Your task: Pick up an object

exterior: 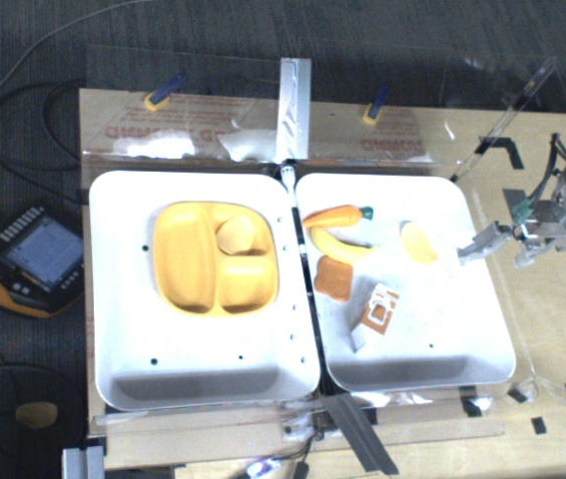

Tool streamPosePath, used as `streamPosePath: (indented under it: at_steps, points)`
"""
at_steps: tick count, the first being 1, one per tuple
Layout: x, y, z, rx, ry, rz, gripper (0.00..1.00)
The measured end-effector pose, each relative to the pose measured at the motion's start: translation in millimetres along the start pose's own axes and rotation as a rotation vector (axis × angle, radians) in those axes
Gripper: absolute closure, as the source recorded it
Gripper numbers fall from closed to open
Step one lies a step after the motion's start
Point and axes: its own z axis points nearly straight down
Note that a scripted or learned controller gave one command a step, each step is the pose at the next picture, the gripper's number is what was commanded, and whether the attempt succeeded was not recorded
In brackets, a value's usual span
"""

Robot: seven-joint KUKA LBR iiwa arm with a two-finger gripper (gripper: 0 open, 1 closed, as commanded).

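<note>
Over the right edge of the counter point(103, 108), beyond the right bin's point(462, 367) rim, my jaws point(537, 238) are positioned; whether they are released or clenched cannot be determined, and nothing visible lies between them.

Right bin contents:
- Carrot point(334, 216), orange with a green tip, near the back left corner.
- Banana point(340, 241), just in front of the carrot, touching or nearly so.
- Brown block point(333, 278), in front of the banana, near the left wall.
- Small box point(379, 309), white and orange, right of the block.
- Lemon point(419, 241), pale yellow, the item nearest my jaws, yet apart from them.

Left bin point(123, 367) contents:
- Yellow tray point(198, 267) with compartments.
- Tan ball point(237, 234), in the tray's back right compartment.
</note>
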Motion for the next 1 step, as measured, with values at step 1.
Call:
streamPosePath:
  at_steps: [1]
  points:
    - [66.5,94.6,126.6,0.001,0.000,-0.095,0.00]
